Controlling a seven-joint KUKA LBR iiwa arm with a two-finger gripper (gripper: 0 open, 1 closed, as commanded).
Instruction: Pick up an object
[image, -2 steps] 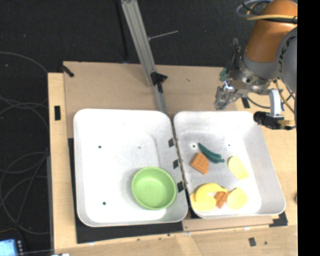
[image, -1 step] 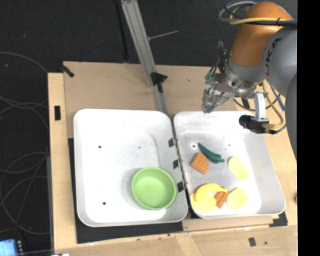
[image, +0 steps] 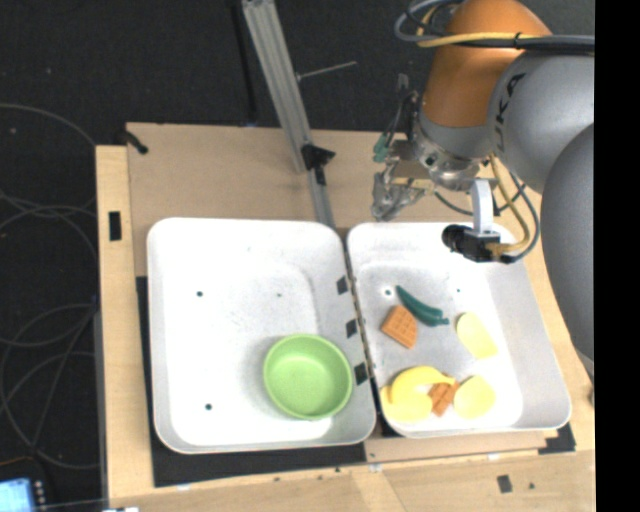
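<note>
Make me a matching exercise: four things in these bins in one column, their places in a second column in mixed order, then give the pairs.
Things:
1. round light-green plastic bowl
2. orange waffle-patterned square piece
3. dark green curved pepper-like toy
4. robot hand

Places:
A. right bin, towards its far side, beside the orange square
B. above the far rim of the right bin
C. left bin, near corner by the divider
D. right bin, middle, near the divider

Pairs: 1-C, 2-D, 3-A, 4-B

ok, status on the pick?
Gripper above the right bin's far rim, nothing seen between its fingers. Toys lie in that bin: waffle, green piece, yellow pieces. Green bowl in left bin. Path clear.
</note>
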